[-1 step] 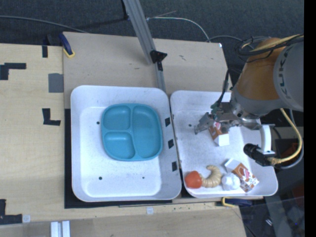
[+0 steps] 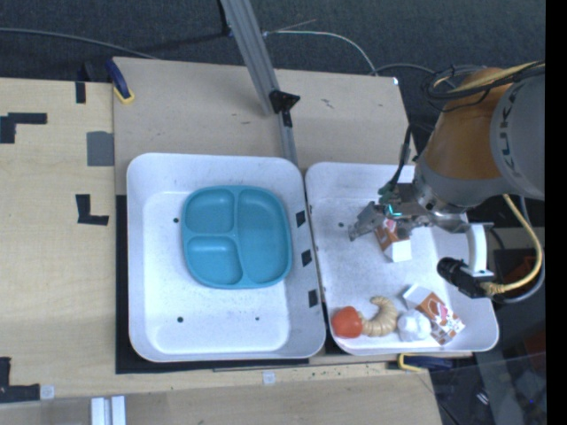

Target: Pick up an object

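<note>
Below me the left white bin (image 2: 151, 237) holds a teal divided plate (image 2: 237, 237), lying flat near its middle with three compartments. The right white bin (image 2: 341, 264) sits just beside it, their rims touching. Both rest on the wooden desk (image 2: 53, 264), which bears black tape marks (image 2: 87, 209) at its left. A grey metal pole (image 2: 252, 47) slants across the desk's far edge.

On the table (image 2: 53, 264) two bins sit side by side: the left bin (image 2: 151, 326) holds a divided plate (image 2: 236, 236), the right bin (image 2: 341, 184) holds a small box (image 2: 396, 242) mid-bin, with tomato (image 2: 347, 322), croissant (image 2: 382, 316) and packet (image 2: 438, 315) along its near edge.
</note>
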{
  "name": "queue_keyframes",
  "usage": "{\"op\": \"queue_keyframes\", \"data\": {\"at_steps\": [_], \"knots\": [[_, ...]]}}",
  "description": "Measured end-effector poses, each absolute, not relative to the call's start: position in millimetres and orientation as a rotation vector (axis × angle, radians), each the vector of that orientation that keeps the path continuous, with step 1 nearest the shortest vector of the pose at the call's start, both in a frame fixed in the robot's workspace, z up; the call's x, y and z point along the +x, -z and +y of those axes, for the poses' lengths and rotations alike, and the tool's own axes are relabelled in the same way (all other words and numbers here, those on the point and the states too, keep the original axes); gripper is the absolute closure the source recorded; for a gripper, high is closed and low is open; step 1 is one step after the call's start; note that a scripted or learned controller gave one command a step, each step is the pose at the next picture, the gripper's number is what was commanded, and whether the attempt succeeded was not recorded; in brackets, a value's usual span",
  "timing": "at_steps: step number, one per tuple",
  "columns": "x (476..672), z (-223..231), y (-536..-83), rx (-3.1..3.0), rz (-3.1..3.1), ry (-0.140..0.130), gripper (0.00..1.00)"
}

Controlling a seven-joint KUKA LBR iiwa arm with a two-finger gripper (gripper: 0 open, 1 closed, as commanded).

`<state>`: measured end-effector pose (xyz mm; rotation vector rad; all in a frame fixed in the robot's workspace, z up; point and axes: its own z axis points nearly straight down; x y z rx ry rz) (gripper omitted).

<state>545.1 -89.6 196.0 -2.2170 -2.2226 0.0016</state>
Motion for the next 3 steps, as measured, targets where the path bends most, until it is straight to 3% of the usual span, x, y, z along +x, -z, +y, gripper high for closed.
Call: {"op": "queue_keyframes", "data": {"at_steps": [2, 3], "knots": [[540.4, -92.8, -87.8, -2.221, -2.223, -0.003, 0.00], [540.2, -92.0, -98.9, -2.217, -2.222, -0.002, 1.00]]}}
